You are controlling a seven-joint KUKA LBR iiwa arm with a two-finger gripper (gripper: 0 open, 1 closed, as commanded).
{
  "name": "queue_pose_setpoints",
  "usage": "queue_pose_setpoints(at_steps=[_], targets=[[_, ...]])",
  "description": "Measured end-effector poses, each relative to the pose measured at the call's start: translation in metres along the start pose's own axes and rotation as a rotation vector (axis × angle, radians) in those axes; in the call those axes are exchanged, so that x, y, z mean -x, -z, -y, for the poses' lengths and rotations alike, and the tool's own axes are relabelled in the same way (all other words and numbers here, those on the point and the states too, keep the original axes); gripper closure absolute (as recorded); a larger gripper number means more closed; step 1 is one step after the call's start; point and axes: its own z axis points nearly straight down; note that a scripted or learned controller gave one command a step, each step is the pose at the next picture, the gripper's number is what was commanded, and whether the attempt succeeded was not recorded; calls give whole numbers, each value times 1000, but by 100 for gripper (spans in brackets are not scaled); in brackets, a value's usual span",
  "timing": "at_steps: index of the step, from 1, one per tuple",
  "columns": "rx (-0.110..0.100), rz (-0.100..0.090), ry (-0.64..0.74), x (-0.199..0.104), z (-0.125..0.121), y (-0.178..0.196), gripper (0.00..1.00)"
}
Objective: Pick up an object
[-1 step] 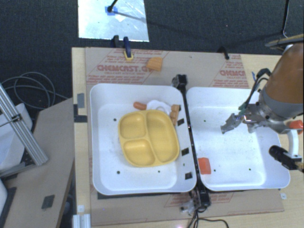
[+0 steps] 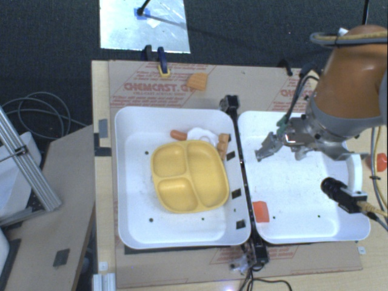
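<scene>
**Nothing lifted yet: tool hangs over the right bin**

The pick looks barely begun. The tool sits above the upper left part of the right bin, close to the divider between the 2 bins, and nothing shows between its fingers. Whether those fingers are spread or closed I cannot tell; they read as a grey blur pointing down and to the left.

Candidates for picking lie in both bins. In the right bin, a small orange block rests near the lower left corner, below the tool and apart from it. In the left bin, a yellow divided tray with 3 compartments takes up the middle; an orange sausage-shaped piece lies just above it, a white piece sits beside that, and a small tan piece stands at the tray's upper right edge. All appear to rest on the bin floors, so the grasp and the lift are both left to do.

The arm's orange band hides the right bin's upper right corner. The white piece is hard to separate from the white floor, and its shape is unclear. An orange-tan lump lies on the worktop behind the bins.
</scene>
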Motion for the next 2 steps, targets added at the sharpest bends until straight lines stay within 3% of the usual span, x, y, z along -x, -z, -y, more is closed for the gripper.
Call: queue_pose_setpoints(at_steps=[1, 2], targets=[[2, 1, -7, -31, 16, 97, 0], [-4, 3, -6, -29, 15, 103, 100]])
